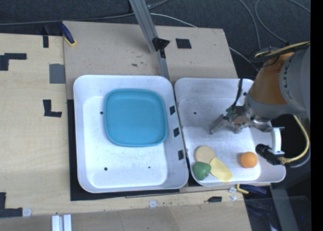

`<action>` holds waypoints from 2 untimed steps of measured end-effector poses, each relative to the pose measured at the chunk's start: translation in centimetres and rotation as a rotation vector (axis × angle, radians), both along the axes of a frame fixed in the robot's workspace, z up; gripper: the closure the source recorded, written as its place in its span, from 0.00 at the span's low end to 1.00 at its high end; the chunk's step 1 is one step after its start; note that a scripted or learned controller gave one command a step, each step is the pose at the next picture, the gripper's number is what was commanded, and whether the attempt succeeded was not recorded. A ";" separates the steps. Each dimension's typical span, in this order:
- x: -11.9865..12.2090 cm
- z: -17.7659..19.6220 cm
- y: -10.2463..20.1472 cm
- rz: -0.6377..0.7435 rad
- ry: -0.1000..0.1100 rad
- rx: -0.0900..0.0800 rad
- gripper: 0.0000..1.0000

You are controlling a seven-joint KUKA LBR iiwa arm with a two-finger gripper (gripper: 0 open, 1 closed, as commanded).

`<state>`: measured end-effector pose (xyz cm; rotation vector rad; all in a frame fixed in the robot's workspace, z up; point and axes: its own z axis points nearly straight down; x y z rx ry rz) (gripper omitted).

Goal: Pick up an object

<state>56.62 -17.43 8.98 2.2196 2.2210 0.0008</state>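
Note:
The right bin [202, 96] holds a tan round piece [204, 153], a green piece [201, 169] and a yellow piece [220, 169] clustered at its front left, and an orange ball [248, 160] at the front right. My gripper [225, 124] hangs over the middle of this bin, fingers spread open and pointing left, with nothing between them. It is behind the tan piece and to the left of the orange ball, apart from both.
The left bin [88, 139] carries a blue square plate [135, 117]. A grey metal pole [146, 20] slants in from the top toward the gap between the bins. Cables lie on the dark floor at the right.

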 end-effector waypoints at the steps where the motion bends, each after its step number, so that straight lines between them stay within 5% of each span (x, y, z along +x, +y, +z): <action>1: 0.0 1.1 -0.1 0.000 -0.001 -0.001 1.00; 2: -0.4 5.2 -0.2 0.000 0.001 0.001 1.00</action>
